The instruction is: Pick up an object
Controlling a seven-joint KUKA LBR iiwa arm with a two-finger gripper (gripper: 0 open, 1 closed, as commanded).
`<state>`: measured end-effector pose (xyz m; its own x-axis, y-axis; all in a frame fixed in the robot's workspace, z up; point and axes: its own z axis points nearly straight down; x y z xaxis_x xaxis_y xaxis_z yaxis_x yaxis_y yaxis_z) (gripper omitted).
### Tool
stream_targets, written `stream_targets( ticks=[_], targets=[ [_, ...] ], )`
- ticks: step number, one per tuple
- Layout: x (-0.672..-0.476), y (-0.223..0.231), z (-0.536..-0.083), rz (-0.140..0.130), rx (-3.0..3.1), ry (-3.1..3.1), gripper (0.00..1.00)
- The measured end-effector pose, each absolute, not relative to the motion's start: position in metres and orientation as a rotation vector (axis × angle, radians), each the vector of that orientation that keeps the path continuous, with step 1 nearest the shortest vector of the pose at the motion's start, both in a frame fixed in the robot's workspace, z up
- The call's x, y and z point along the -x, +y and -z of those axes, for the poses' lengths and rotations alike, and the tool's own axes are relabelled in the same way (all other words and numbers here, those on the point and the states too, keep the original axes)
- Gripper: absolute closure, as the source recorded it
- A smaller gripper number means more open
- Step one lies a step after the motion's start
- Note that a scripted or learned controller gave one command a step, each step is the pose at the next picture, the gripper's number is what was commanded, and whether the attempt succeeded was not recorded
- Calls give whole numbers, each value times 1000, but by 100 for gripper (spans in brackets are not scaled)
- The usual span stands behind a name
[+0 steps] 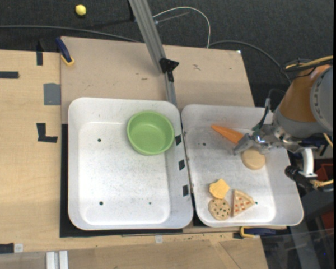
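My gripper (247,144) reaches into the right bin (280,206) from the right, low over its upper middle. An orange carrot (227,133) lies just left of the fingertips, its thick end close to them. A tan round bun (253,160) sits directly below the gripper, touching or almost touching it. At the bin's front lie an orange-yellow cracker (219,189), a brown cookie (219,209) and a pizza slice (241,202). Nothing is visibly held.
The left bin (89,206) holds a green bowl (150,132) at its upper right. A grey metal pole (151,32) slants down to the bins' shared rim. A yellow ball (80,9) lies on the dark floor far behind.
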<state>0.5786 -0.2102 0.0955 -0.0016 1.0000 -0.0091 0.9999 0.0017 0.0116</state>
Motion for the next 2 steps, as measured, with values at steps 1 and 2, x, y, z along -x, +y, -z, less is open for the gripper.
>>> stream_targets(
  ticks=[1, 2],
  targets=[
    [-580, -209, -107, -7, -2206, 2214, 100],
    [-571, -209, -156, -2, -2219, 2221, 100]
  ],
)
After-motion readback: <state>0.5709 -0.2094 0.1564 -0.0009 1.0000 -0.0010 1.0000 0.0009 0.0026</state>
